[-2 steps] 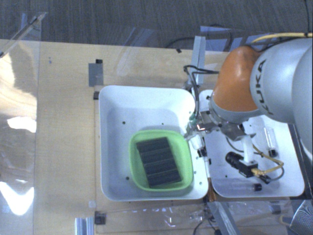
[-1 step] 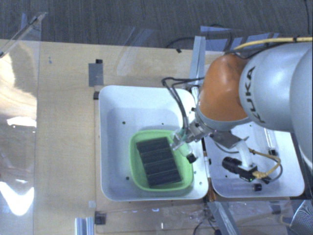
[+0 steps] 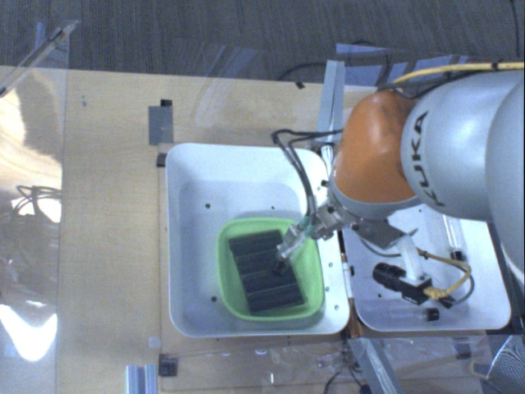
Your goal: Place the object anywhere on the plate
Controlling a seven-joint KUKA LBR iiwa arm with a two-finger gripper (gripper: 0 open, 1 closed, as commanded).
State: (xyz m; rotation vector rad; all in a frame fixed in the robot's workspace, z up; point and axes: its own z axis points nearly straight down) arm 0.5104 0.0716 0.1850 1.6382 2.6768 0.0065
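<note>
A green plate (image 3: 226, 253) sits in the front right part of the left white bin (image 3: 193, 220). A black ridged rectangular object (image 3: 261, 276) lies flat on the plate, covering most of it. My gripper (image 3: 285, 255) reaches down from the right and ends over the object's upper right edge, touching it or just above it. The grey arm with its orange band (image 3: 373, 158) hangs over the divide between the two bins.
The right white bin (image 3: 486, 300) lies under the arm, largely hidden by it. The left bin's back and left floor is bare white. A metal post (image 3: 331, 97) stands behind the bins, and wooden bench surface extends to the left.
</note>
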